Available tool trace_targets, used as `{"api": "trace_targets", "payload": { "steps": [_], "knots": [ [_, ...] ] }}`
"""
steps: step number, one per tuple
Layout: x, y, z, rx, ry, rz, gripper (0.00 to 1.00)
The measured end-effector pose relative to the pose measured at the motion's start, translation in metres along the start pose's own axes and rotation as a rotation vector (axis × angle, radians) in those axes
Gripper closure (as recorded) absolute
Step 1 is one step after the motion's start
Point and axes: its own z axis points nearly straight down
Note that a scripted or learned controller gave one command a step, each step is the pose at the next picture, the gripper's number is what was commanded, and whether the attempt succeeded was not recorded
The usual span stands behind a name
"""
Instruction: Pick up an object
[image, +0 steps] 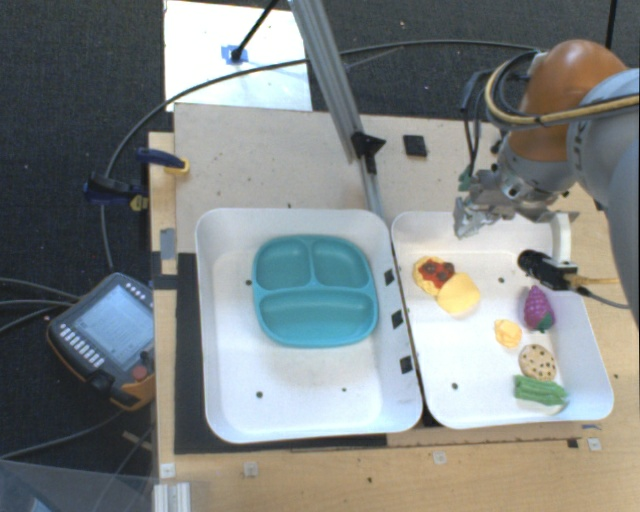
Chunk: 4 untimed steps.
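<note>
Setting: dark carpet is surrounding a pale desk (280, 150) that is carrying two shallow white bins side by side.
Left bin: the left bin (225, 390) is holding a teal divided plate (315, 290), lying flat near its middle.
Right bin: the right bin (470, 400) is holding the small toy foods, any of which could be the object to pick.
Candidates: a pizza-like piece (434, 271) is touching a yellow lump (459, 294) near the bin's upper left; a purple piece (538, 308), a small yellow piece (508, 333), a cookie (537, 361) and a green piece (540, 392) are sitting further down the right side.
Arm: the grey arm is reaching in from the right, its orange band showing above the wrist.
Tool: the tool (470, 222) is hovering over the bin's upper edge, above and slightly right of the pizza-like piece, with nothing between its fingers; whether it is open or closed cannot be told at this slant.
Step in hand: the arm is probably lining up for a descent.
Doing it well: centring over one item is mattering most; the pizza-like piece and yellow lump are touching, so the fingers risk straddling both.
Caution: descending near the bin wall is risking a clip on the rim.
</note>
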Motion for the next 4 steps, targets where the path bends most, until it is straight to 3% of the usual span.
{"api": "trace_targets", "payload": {
  "steps": [1,4],
  "knots": [
    [0.0,0.002,-0.055,-0.002,0.0,-0.001,1.0],
    [0.16,-0.015,-0.054,0.004,0.003,-0.005,1.0]
  ]
}}
